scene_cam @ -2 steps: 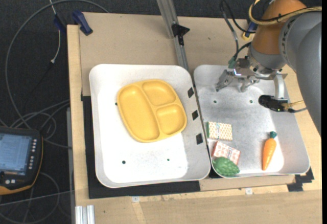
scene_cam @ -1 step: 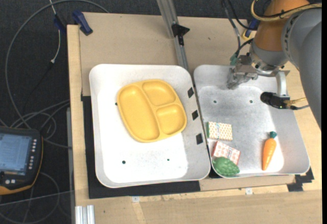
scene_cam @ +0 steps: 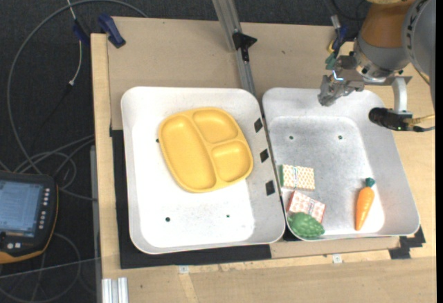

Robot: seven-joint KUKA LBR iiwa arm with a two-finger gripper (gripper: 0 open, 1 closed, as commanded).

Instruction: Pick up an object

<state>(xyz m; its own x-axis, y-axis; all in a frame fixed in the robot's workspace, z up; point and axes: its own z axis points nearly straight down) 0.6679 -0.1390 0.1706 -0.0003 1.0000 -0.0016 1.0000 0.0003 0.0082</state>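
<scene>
Your arm (scene_cam: 398,11) comes in from the upper right, its orange band sitting above the grey wrist. The wrist bends down and to the left, and it carries your gripper (scene_cam: 335,90) low at the end. The gripper points downward and hangs free, with nothing visible between its tips.

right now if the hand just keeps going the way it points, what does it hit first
The hand points down over the far edge of the right bin. Going straight on, it would likely meet bare bin floor first; the carrot and small packets lie nearer the camera. Depth is unclear.
</scene>
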